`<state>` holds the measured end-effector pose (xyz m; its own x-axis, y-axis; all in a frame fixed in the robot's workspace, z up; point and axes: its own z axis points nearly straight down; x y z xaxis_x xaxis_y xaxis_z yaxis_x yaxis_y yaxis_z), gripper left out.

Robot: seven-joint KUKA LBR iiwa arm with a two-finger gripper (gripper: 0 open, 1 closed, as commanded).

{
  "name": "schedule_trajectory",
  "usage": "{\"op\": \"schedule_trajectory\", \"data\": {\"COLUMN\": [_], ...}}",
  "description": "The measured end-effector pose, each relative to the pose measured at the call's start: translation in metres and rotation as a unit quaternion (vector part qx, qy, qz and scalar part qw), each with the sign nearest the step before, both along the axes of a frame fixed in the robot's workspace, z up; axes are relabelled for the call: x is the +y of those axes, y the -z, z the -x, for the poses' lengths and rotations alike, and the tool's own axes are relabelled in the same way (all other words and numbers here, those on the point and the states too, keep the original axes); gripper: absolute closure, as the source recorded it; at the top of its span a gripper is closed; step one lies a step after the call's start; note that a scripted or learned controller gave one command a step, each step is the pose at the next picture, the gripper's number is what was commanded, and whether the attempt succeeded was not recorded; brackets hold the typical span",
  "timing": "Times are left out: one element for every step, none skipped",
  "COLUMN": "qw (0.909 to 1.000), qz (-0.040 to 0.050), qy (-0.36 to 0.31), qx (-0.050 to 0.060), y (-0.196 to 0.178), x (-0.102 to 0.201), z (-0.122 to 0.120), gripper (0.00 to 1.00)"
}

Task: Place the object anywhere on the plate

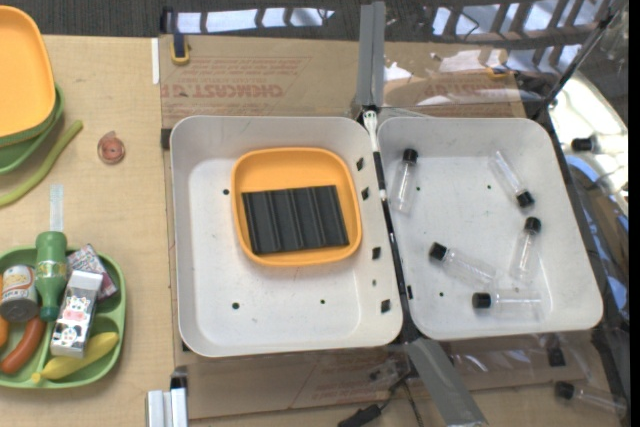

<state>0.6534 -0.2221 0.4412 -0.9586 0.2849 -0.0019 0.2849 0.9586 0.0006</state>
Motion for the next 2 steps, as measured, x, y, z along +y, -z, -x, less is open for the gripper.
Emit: {"op": "schedule_trajectory", "data": {"qw": [0.9885, 0.955], "qz": [-0.0001, 0.0007], "qy": [-0.151, -0.297], "qx": [0.0, -0.002], "y": [0.0001, -0.001], "x": [0.0013, 0.0003], "z": [0.0004, -0.0067], "gripper": [1.0, 1.0]}}
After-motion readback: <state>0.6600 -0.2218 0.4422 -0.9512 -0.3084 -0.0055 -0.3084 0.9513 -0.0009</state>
